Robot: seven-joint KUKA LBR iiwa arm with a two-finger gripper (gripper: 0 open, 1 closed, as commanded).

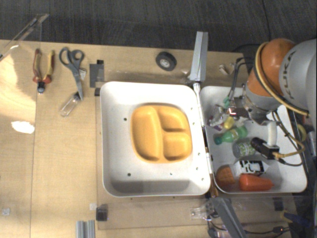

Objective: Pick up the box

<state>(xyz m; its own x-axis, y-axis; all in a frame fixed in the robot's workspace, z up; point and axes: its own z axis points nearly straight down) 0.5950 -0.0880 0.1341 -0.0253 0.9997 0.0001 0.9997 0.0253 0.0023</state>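
Camera view, looking down at a slant on the pale wooden surface (pixel 59 172) and its two shallow white bins. The grey arm with the orange band (pixel 277 58) reaches over the right-hand white bin (pixel 297 185), and its claw (pixel 229 114) hangs low among the clutter at that bin's upper left. Whether the claw is apart or together cannot be told, since cables and small parts crowd the tip.

Just below the claw lie a small yellow piece (pixel 229 123) and a green plastic bottle lying on its side (pixel 231 136). Further below and to the arm's side of the claw sits a small white box with black printing (pixel 251 167), the likeliest task object; it rests near the bin's lower wall, touching or just beside a bright orange carrot-shaped toy (pixel 256 183), with a round brownish-orange object (pixel 225 176) next to it. A grey-green can (pixel 243 148) lies between the claw and the box.

Away from the claw, across the bin wall, the left-hand white bin (pixel 114 133) holds a yellow divided plastic tray (pixel 161 132).

Step in hand, as judged: approach or search, with nothing visibly held. The next move would call for shifting the claw past the can, centring over the box, then descending without snagging the orange toy.
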